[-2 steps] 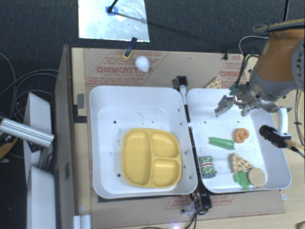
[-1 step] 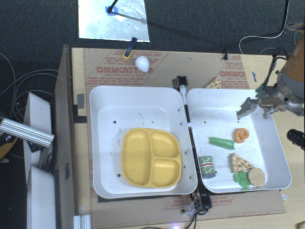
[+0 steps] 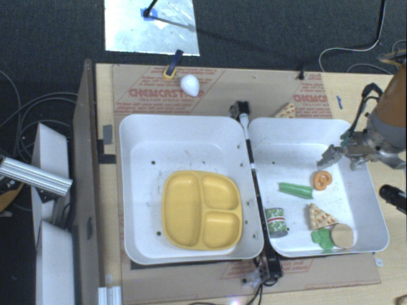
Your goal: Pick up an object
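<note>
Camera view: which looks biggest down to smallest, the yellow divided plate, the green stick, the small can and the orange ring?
1. Yellow divided plate, by far.
2. Green stick and small can: too alike to rank; the stick is longer, the can wider.
3. Orange ring.

The bench [image 3: 210, 84], surfaced with printed cardboard, stands on dark carpet [image 3: 44, 30], with a reflective sheet [image 3: 151, 18] beyond it, black cables [image 3: 25, 116] and a metal rail [image 3: 35, 175] to its left.
</note>
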`<state>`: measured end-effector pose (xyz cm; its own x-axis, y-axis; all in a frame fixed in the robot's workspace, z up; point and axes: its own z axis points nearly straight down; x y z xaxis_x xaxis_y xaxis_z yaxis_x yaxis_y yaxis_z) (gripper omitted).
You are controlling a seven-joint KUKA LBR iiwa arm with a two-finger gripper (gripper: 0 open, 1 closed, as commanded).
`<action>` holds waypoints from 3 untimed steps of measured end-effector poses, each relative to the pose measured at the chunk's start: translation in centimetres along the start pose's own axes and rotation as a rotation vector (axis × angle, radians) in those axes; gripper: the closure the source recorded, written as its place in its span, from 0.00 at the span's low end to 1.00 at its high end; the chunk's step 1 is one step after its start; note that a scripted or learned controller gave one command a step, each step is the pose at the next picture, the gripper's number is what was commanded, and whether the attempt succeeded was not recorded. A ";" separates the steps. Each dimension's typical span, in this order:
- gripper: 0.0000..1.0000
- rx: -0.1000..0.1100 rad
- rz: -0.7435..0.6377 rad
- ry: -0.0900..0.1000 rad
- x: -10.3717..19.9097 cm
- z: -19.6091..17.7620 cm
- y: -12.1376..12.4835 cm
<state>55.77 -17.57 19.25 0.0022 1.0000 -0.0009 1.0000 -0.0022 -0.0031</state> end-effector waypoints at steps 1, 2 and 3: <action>0.00 -0.003 -0.003 0.001 -1.1 11.3 1.0; 1.00 -0.008 -0.004 -0.001 -1.1 9.7 1.1; 1.00 -0.001 -0.011 0.003 7.0 10.2 -0.6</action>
<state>55.20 -10.56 9.00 -0.0086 1.0000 0.0026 1.0000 0.0086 -0.0017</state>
